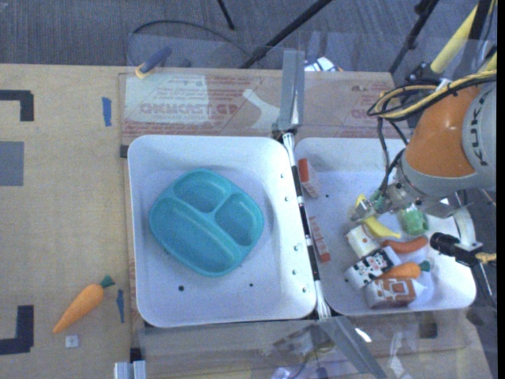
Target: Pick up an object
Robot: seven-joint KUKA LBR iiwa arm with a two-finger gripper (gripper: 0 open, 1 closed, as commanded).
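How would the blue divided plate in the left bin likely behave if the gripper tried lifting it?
The blue divided plate looks like rigid moulded plastic, so probably stiff and light. It lies flat in the left bin, its low rim offering little grip, and its smooth surface may slip.

The wooden bench (63,235) is carrying two shallow white bins side by side, the left bin (158,290) and the right bin (335,160) touching along their inner edges. A toy carrot (79,306) is lying on the bare bench surface near the left bin's lower left corner, just beside a strip of blue tape (120,305). Another blue tape strip (106,110) and black corner markings (20,105) are sitting further up the bench's left side.
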